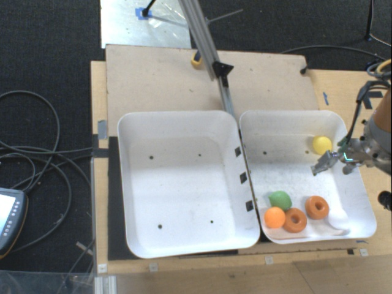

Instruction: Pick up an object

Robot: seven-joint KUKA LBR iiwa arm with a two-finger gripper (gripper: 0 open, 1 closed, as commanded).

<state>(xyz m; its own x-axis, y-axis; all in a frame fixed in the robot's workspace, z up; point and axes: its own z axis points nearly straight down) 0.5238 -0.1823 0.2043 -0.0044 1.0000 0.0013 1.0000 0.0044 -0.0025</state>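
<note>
**Arm low over the right bin, nothing seen in its grip**

The jaws hang over the right-hand shallow white plastic bin, toward its outer side; whether they are parted or closed cannot be told from this slant, and no object shows between them. Behind them the grey arm with its orange band comes in low from the right, wrist angled down and leftward across the bin's right rim.

Just beyond the jaws, up and slightly left, sits a small yellow ball, near but apart. Below them, along the bin's near wall, lie a brown ring-shaped doughnut toy, a second orange-brown ring, a round orange ball, a green rounded lump and a whitish piece in the near right corner.

Left of the jaws the bin floor lies bare up to the wall it shares with the left white bin. Both bins rest on the tan board surface.
</note>
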